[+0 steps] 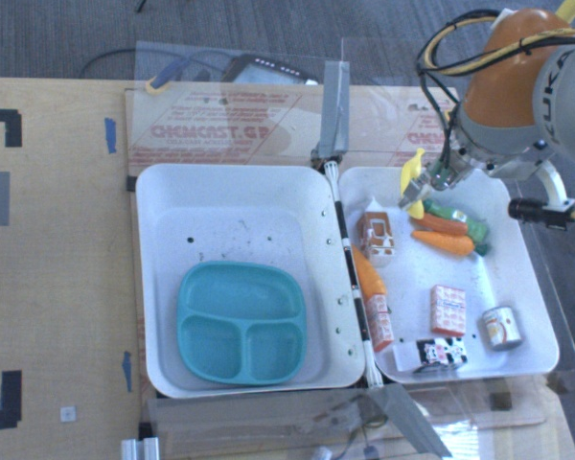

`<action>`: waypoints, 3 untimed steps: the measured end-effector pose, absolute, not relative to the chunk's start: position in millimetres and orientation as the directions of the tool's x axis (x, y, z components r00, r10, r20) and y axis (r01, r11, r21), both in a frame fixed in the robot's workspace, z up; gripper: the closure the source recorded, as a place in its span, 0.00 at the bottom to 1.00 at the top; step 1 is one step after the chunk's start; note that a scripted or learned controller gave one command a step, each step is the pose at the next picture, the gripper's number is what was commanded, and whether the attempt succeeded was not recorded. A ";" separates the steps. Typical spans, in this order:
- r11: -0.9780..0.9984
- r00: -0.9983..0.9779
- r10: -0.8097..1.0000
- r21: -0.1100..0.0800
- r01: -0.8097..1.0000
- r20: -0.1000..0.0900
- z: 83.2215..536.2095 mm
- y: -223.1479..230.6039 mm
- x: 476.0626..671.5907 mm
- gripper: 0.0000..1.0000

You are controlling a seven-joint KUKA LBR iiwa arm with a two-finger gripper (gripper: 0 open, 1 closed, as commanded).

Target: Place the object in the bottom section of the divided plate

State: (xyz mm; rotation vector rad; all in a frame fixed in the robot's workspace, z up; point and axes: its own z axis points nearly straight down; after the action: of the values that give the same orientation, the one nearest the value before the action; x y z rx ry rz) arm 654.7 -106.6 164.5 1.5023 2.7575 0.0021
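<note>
Claw (420,188) over right bin (541,343), yellow object (412,171) between its fingers, grip partly hidden.

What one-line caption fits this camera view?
Gripper gripping a yellow banana-shaped toy over the right white bin; teal divided plate waits left.

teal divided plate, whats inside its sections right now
All three sections of the teal divided plate look bare. It sits in the left bin, whose floor under the plate is covered from sight. The food items lie in the right bin.
</note>
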 end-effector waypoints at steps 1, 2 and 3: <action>0.599 -0.599 0.800 0.002 0.800 0.000 185.6 -41.0 626.7 1.00; 0.788 -0.788 0.615 0.002 0.615 0.000 185.0 4.0 564.4 1.00; 0.962 -0.962 0.274 0.002 0.274 -0.001 185.3 82.7 554.8 1.00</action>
State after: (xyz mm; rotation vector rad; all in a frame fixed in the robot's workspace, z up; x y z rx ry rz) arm 554.8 82.7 185.3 0.4341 3.1104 0.0030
